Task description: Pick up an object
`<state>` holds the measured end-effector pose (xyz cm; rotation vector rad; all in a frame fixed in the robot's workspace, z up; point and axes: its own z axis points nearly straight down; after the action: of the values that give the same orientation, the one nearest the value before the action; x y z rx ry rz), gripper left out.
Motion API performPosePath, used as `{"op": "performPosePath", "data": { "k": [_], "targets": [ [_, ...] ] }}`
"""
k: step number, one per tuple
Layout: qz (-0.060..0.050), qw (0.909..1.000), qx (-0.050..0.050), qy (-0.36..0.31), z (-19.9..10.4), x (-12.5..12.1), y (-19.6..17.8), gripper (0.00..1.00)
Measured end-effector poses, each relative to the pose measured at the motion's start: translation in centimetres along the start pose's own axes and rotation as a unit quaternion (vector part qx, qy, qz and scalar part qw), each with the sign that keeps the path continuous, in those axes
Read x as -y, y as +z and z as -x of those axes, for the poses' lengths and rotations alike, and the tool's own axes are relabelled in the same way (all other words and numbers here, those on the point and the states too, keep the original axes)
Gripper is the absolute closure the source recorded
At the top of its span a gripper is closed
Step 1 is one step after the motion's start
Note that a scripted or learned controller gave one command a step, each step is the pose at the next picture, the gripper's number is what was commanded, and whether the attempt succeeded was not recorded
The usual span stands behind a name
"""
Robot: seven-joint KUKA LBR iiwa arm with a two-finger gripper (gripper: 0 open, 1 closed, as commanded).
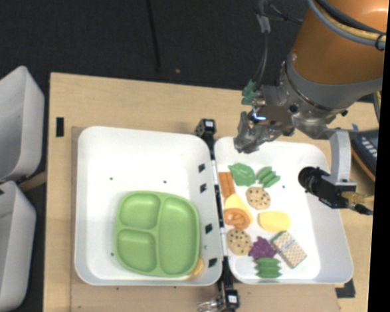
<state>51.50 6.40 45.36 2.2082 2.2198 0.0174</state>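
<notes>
My gripper (245, 143) hangs over the far left corner of the right bin (337, 262), with nothing visibly in it. Just in front of it lie a green leaf (242, 173) and a green pod piece (268, 176). Closer to the camera lie an orange strip (226, 184), two chip cookies (258, 198) (238, 240), a yellow wedge (234, 203), an orange ring (236, 217), a yellow lump (274, 221), purple grapes (263, 247), a checkered wafer (289, 249) and a green vegetable (267, 268).
The left bin (93, 178) holds a green divided plate (157, 234) with a yellowish piece (198, 267) poking out at its near right corner. Black clips (205, 127) sit along the seam between the bins. White padded shapes (7, 125) stand left of the bench.
</notes>
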Motion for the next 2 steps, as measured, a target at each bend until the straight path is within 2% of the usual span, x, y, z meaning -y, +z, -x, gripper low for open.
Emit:
{"op": "performPosePath", "data": {
  "k": [1,2],
  "targets": [
    [-0.016,0.9999,0.002,0.005,6.6,1.8,13.5,1.00],
    [-0.008,1.0000,0.000,-0.001,4.2,2.6,10.6,1.00]
  ]
}}
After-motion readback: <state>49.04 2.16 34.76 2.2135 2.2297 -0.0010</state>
